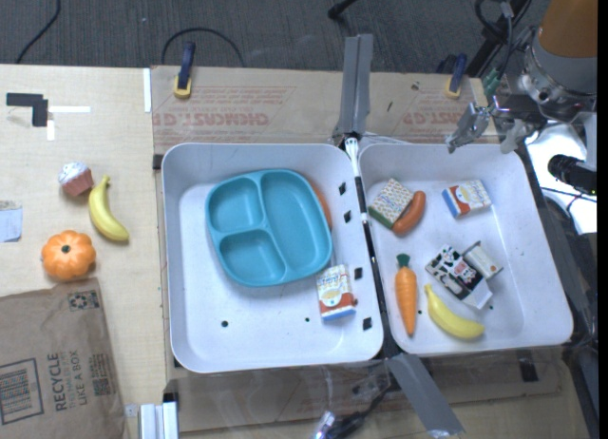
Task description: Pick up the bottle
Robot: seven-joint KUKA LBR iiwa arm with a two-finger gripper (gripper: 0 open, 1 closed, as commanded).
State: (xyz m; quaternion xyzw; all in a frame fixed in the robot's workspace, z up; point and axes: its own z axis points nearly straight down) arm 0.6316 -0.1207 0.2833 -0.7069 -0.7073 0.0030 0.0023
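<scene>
the gripper (486, 133) is hanging above the right bin's (427, 148) far rim, jaws spread and empty. the likeliest bottle, a reddish-brown piece (410, 214), is lying toward the lower left of the jaws, slanting, touching a green box (389, 202).

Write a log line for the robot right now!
grey two-finger gripper: open, nothing between fingers | place: over shallow white right bin's far edge | grasp: not yet

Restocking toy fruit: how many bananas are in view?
2: one banana on the bench left of the bins, another banana in the right bin beside the carrot.
</scene>
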